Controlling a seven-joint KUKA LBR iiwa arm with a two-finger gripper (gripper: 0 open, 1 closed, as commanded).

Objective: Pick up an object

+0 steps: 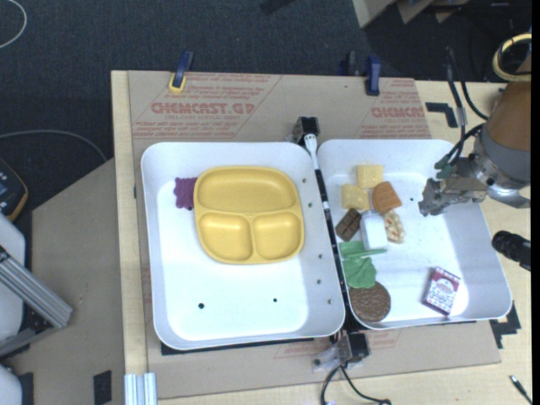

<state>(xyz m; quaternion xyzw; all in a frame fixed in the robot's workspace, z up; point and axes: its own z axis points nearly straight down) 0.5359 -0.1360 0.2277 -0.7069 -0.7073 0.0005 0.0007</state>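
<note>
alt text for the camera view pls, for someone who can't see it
A grey robot arm's gripper hovers over the right white bin, which holds small toy foods, a round brown cookie and a small red packet. The left white bin holds a yellow divided plate beside a purple piece.

Dark carpeted floor (pixel 101 24) around a paper-covered bench (pixel 253 99), white cable (pixel 17 11) at left

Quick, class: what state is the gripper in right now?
Gripper: above the right bin, clear of the food; open or shut cannot be told.
</note>
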